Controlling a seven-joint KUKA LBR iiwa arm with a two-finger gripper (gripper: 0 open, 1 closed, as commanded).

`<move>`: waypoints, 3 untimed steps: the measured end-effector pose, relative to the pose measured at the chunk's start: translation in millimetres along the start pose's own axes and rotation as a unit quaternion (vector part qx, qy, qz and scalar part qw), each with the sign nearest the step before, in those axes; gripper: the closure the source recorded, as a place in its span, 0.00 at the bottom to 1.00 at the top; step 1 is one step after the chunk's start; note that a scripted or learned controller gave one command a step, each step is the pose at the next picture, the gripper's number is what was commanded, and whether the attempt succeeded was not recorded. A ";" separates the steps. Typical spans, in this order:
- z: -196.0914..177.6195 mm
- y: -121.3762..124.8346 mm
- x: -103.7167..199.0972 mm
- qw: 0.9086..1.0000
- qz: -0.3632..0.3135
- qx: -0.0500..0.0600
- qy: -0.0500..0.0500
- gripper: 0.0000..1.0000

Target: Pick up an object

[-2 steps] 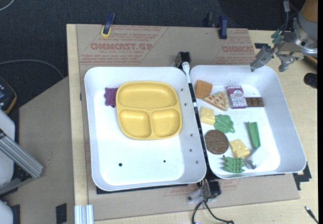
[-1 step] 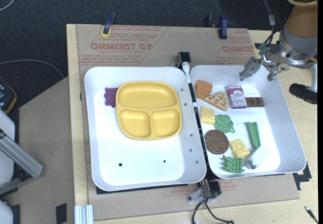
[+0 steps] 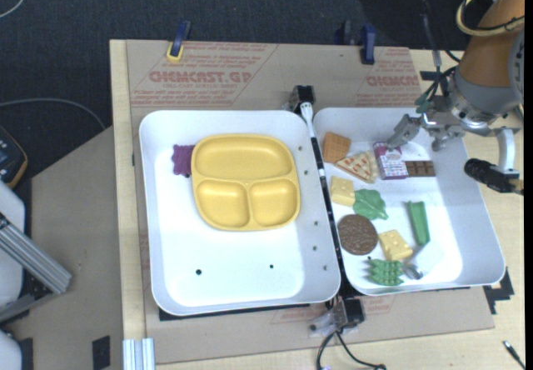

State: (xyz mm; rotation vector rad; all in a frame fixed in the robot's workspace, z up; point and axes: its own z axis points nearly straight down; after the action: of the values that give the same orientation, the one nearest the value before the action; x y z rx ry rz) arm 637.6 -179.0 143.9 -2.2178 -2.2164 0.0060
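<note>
Near edge, right bin: green leafy toy (image 3: pixel 385 271) at the front rim, a small grey piece touching its right side; too small to identify.
Cheese wedge (image 3: pixel 396 243): yellow with holes, just behind the leafy toy, beside the brown round patty (image 3: pixel 358 234).
Green stick (image 3: pixel 418 222): lies lengthwise toward the front, apart from the cheese wedge; has open floor on its right, so it looks the easiest approach.
Middle cluster: broccoli-like green piece (image 3: pixel 371 203) touching the pale yellow block (image 3: pixel 342 190); tightly packed, fingers would likely nudge neighbours.
Back cluster: pizza slice (image 3: pixel 359 166), toast-coloured square (image 3: pixel 336 146), pink-and-white packet (image 3: pixel 390 162), chocolate bar (image 3: pixel 419 168).
Right bin (image 3: pixel 479 231): holds all the loose pieces, so the pick target is here; which piece is meant, cannot tell.
Left bin (image 3: pixel 162 218): carries a yellow divided plate (image 3: pixel 246 179), a purple item (image 3: pixel 181 159) tucked at its left edge.
Gripper (image 3: pixel 420 129): hangs over the back of the right bin, above the packet and chocolate bar; nothing visible between its fingers. Whether wide or narrow, cannot tell at this angle.
Arm (image 3: pixel 491 52): reaches in from the right, orange band above the wrist.
Step, judged: positioned over the back cluster, pick not yet made.
Risk: flat packet and bar lie close together; a closing grip may slide off.
</note>
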 end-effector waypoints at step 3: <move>-6.0 2.4 5.5 1.000 -0.001 -0.007 -0.002 1.00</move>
State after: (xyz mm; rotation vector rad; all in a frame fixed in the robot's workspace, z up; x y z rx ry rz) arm 640.0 -173.6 149.9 -2.2245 -2.2265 -0.0049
